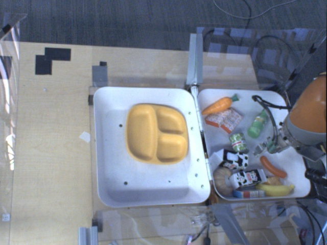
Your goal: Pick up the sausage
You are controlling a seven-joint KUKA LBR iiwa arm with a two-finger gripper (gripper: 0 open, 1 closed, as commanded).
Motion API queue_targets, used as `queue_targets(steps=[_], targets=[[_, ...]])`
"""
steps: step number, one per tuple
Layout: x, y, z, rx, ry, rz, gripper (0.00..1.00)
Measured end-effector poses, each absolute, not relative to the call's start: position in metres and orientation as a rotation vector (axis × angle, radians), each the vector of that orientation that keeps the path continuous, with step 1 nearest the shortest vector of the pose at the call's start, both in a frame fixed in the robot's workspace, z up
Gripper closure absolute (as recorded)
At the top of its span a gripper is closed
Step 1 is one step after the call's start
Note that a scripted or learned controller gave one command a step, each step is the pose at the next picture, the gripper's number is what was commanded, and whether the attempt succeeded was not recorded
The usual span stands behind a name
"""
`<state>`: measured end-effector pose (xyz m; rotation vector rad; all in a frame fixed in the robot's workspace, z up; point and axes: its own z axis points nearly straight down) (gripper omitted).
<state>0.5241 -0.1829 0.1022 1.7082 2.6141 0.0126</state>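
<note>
Fingers: state cannot be told, tips blurred; gripper (270, 146) low in right bin (301, 188), just above-left of sausage (273, 167). Sausage flat on bin floor, apparently not grasped, just above banana (275, 189), right of milk carton (246, 177). Step: approach. Next: centre over sausage, descend, avoid banana

Sausage (273, 167) hemmed by banana (276, 190), carton (246, 177).

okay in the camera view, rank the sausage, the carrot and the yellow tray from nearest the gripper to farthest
Measured from the gripper in the right bin:
1. Sausage, just below it in the view, same bin.
2. Carrot, at the right bin's upper left corner.
3. Yellow tray, across the divider in the left bin.
</note>
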Motion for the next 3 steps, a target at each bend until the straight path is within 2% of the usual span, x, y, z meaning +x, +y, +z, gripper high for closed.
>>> queue_targets(steps=[1,2,3], targets=[[0.524,-0.183,0.102,1.708,2.614,0.012,0.00],[0.492,-0.178,0.090,1.713,2.613,0.009,0.00],[0.495,-0.177,0.102,1.709,2.612,0.015,1.00]])
